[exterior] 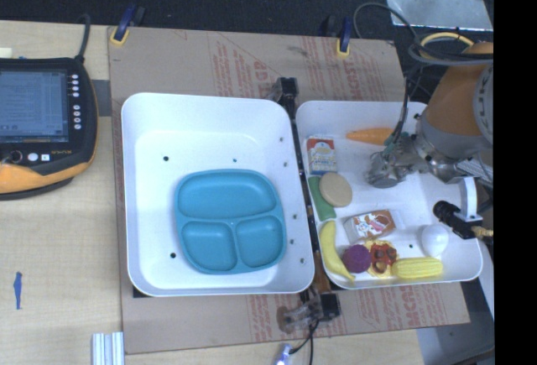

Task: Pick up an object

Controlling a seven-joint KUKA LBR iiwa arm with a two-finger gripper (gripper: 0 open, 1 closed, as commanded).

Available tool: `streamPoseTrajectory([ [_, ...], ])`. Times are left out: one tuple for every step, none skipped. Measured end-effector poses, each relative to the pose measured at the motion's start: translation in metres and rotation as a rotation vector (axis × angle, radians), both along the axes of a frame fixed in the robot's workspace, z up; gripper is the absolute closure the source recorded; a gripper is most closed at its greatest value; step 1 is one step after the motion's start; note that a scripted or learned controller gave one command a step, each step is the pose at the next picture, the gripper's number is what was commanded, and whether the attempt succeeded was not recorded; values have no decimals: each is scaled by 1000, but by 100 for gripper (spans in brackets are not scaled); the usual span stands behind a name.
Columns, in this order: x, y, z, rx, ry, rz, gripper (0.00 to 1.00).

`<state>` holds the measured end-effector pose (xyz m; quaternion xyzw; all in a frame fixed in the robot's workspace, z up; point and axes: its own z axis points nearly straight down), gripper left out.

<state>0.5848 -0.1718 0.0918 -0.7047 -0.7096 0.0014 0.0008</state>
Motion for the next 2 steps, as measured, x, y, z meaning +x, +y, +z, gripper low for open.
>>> streamPoseTrajectory([
  [-61, 15, 40, 0, 1, -2, 100],
  [-64, 89, 100, 1, 0, 0, 100],
])
